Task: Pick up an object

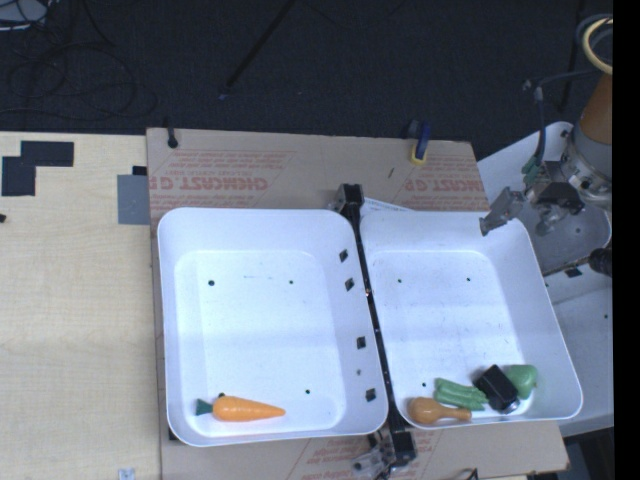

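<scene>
Jaws (520, 203) are hovering at the right bin's (560, 353) far right corner, opening not discernible, nothing seen between them, while an orange carrot (245, 408) is lying in the left bin's (165, 318) near-left corner and green pieces (462, 393), a black block (497, 387) and a tan gourd-shaped piece (435, 411) are crowding the right bin's near wall.

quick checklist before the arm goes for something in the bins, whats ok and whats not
1. Target in plain sight: the carrot lies alone in the left bin: ok.
2. Right bin items apart: the black block lies against the green pieces, the orange gourd close by: not ok.
3. Claw above the bins' rims: ok.
4. Claw open: cannot tell.
5. Claw over a target: not ok, far corner.
</scene>
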You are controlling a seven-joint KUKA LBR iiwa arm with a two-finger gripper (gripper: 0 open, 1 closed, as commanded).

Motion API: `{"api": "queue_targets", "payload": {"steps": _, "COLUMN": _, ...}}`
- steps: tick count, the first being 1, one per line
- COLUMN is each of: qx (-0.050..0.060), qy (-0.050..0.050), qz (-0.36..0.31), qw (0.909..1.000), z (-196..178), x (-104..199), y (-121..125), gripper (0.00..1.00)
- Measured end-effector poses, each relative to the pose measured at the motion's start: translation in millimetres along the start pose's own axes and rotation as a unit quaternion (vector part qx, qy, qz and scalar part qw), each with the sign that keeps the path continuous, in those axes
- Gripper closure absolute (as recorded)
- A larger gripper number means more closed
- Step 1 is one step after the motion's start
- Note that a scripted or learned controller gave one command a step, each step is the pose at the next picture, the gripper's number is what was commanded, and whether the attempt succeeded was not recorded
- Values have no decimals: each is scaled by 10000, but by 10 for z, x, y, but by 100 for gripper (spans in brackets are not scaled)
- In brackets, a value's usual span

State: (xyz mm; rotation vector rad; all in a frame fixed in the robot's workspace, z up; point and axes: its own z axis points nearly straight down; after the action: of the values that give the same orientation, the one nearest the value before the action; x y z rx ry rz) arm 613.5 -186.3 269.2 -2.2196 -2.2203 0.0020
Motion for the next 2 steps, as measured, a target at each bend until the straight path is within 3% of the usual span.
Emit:
{"api": "queue_targets", "payload": {"steps": 1, "qx": 9, "qy": 2, "qz": -12, "qw": 10000, "z": 1901, "x": 418, "y": 297, "gripper": 0}}
{"api": "queue_targets", "payload": {"steps": 2, "qx": -31, "qy": -1, "qz": -17, "qw": 10000, "z": 951, "x": 750, "y": 318, "gripper": 0}}
